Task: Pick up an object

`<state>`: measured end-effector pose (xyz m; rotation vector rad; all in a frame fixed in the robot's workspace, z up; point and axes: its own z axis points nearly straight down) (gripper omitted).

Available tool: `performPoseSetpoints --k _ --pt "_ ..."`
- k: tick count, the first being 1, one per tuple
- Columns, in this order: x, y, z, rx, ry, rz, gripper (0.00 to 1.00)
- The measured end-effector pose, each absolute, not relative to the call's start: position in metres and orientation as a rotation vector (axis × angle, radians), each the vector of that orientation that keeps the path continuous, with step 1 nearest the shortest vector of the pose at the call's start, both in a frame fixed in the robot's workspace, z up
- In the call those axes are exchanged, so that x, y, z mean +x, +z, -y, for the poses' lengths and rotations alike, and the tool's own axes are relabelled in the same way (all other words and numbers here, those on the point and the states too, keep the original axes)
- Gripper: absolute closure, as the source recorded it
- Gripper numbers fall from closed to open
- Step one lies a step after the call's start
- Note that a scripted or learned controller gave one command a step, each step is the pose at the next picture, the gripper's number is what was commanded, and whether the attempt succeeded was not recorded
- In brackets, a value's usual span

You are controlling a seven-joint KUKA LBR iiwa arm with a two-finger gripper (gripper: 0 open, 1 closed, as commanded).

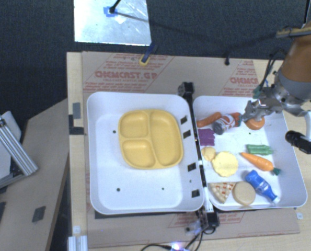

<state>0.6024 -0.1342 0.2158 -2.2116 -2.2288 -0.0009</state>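
Several toys crowd my tool (252, 112) upper right; its grip state I cannot tell, and neighbours could jam it.

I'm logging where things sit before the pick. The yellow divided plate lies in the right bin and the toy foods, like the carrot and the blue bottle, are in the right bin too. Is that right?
Not quite. The camera view shows the yellow divided plate in the left bin, by itself. The carrot and the blue bottle do lie in the right bin with the other toy foods.
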Motion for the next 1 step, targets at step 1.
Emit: performPoseSetpoints --k 1 --pt "0.5694 0.226 0.0848 -2.211 -0.001 2.229 1.0"
